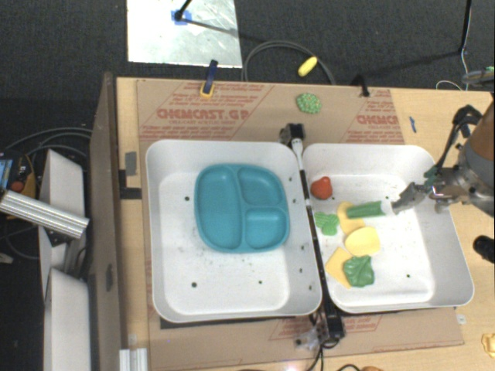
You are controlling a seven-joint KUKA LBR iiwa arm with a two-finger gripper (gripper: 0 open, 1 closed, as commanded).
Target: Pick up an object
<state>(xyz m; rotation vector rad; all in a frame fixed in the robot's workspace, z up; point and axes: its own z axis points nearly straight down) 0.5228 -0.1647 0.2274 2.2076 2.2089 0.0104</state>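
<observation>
The right bin (445, 280) holds several toy foods. A red tomato-like piece (321, 187) lies near its left wall. A green cylinder (363, 209) lies across the middle, on a yellow piece (346, 215). A small green leafy piece (326, 224) sits to its left. Below are a round yellow piece (363, 242), a flat yellow wedge (336, 267) and a green leafy piece (358, 271). My gripper (401, 200) reaches in from the right, low in the bin. Its tip is right at the cylinder's right end; I cannot tell whether they touch.
The left bin (174, 284) holds a blue divided plate (241, 208). On the cardboard behind the bins lie a green knobbly piece (308, 103) and a yellow piece (308, 66). The arm's body (473, 178) hangs over the right bin's right rim.
</observation>
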